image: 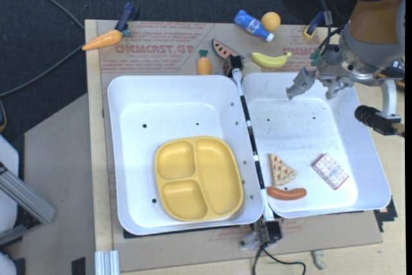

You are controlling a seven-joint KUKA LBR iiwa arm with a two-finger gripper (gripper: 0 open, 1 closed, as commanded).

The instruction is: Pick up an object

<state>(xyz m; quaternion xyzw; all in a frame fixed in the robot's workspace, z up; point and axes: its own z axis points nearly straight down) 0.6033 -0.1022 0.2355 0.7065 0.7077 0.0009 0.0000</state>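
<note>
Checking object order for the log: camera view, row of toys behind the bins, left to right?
carrot → small orange toy → watermelon slice → blue bottle → banana. The orange ball sits above the banana, so I left it unordered.

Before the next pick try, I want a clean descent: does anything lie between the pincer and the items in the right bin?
Nothing visible: bare bin floor separates the pincer from the pizza slice, sausage and packet.

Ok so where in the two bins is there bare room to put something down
Right bin: bare floor through the middle, between the tool above and the pizza slice, sausage and wrapped packet crowding the near edge. Left bin: a bare strip along the far wall, above the yellow divided plate, which fills the near half.
</note>
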